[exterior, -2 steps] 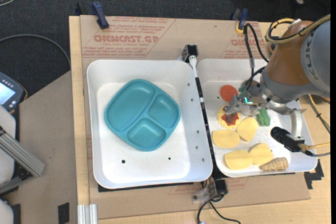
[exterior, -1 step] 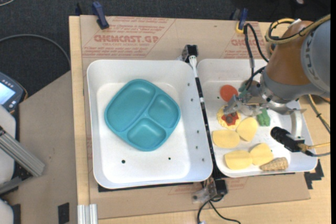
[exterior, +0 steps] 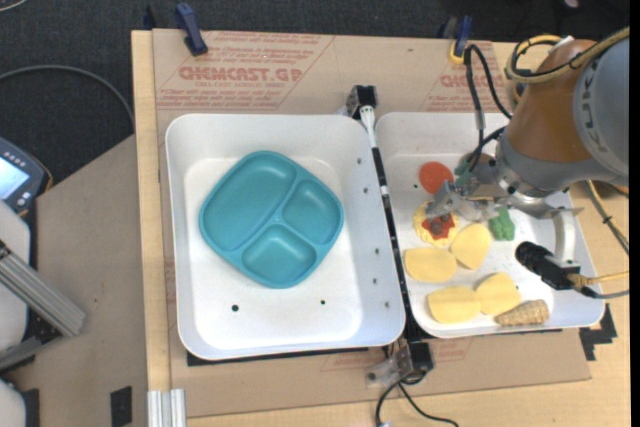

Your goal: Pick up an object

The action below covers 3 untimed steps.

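Note:
My gripper hangs low over the left half of the right bin, reaching in from the right. Its tip is right above a small yellow and red toy and partly hides it. A red round piece lies just behind the gripper. A green piece sits to its right, under the wrist. In front of the gripper lie several pale yellow toy foods, and a tan cone-like piece rests at the bin's front right.
The left bin holds a teal divided plate in its middle. The two bins meet at a raised rim just left of the gripper. The arm's grey and orange body covers the back right of the right bin.

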Each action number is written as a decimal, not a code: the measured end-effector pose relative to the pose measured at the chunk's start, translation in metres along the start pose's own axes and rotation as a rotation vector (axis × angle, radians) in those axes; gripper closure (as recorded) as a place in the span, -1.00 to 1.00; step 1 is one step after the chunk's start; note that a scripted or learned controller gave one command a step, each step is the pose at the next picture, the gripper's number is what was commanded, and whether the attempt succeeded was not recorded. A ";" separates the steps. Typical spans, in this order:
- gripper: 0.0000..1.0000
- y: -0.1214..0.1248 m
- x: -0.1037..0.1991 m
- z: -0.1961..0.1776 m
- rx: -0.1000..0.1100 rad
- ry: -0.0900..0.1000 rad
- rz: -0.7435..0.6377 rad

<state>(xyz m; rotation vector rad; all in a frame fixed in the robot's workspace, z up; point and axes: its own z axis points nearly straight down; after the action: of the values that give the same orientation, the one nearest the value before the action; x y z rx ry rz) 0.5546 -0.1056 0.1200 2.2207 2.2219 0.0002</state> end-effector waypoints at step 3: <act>-1.00 0.000 0.000 0.000 0.000 0.000 0.000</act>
<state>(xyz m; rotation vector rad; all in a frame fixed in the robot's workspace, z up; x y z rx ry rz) 0.5546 -0.1056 0.1200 2.2207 2.2219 0.0002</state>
